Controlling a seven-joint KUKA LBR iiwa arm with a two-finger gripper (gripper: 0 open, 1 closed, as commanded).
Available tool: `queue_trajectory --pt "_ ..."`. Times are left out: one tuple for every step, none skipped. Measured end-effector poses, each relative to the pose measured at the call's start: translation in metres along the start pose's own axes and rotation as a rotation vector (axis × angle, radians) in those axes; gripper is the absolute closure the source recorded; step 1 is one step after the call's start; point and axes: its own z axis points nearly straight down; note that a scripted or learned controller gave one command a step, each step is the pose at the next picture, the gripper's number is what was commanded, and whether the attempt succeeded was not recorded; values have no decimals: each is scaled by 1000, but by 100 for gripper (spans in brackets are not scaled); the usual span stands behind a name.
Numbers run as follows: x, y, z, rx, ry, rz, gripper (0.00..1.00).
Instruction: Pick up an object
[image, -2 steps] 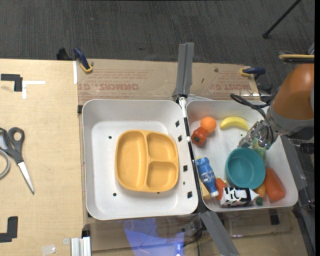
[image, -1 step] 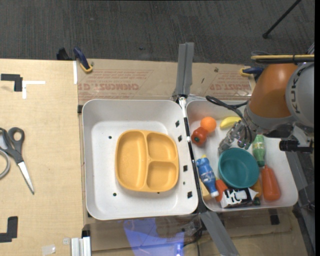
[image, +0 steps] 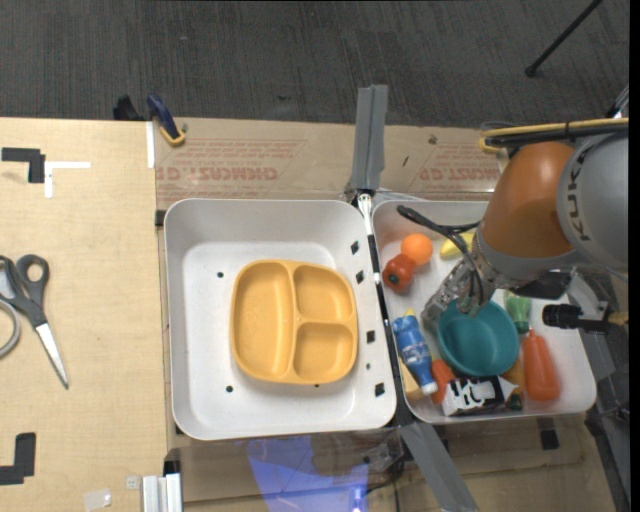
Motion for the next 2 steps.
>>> queue_trajectory --pt "88 54 -100 1 -1 -8 100" --pt "28 32 -170 2 -2 0 100"
